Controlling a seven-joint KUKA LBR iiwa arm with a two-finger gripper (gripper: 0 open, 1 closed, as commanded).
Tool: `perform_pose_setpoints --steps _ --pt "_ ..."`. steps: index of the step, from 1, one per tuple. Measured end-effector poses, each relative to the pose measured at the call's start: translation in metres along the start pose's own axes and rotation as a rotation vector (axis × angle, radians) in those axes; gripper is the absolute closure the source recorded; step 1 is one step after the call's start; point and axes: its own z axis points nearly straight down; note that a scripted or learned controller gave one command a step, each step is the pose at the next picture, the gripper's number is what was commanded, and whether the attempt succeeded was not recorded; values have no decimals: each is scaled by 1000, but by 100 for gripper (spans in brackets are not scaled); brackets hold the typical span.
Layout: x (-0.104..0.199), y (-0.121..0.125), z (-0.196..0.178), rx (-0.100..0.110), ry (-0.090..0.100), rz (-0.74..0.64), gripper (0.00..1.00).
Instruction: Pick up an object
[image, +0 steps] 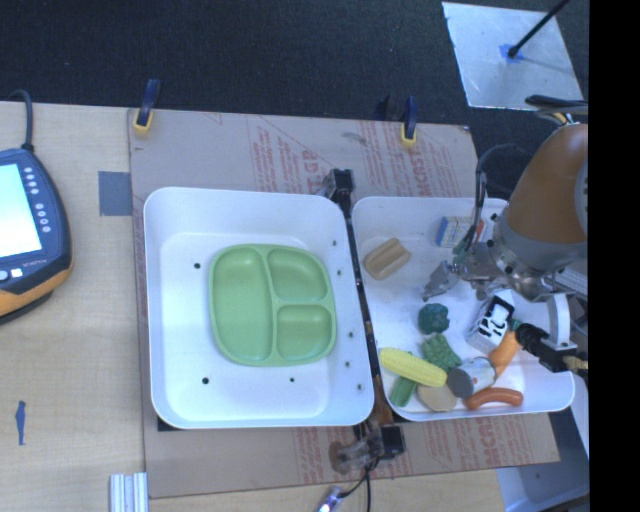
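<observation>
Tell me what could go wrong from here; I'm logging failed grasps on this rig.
1. The items in the right bin are crowded: the corn cob, green piece and grey cylinder touch, so a grasp may shove neighbours or catch two.
2. The gripper hangs over bare floor between the tan block and the dark green ball; closing there likely grabs nothing.

Over on the left bin (165, 300) a green divided plate (271, 303) sits flat in the middle. A pendant (28, 235) lies at the desk's (70, 400) left edge. Two clamps, blue and yellow (146, 108) and (408, 120), pin the cardboard sheet (300, 150) along its far edge.
</observation>
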Motion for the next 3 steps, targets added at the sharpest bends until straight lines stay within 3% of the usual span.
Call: perform_pose_setpoints --steps 1,2,3 --pt "23 -27 44 0 1 1 0" --pt "22 -27 34 1 -1 -2 100" --pt "94 -54 -57 -2 1 -3 100"
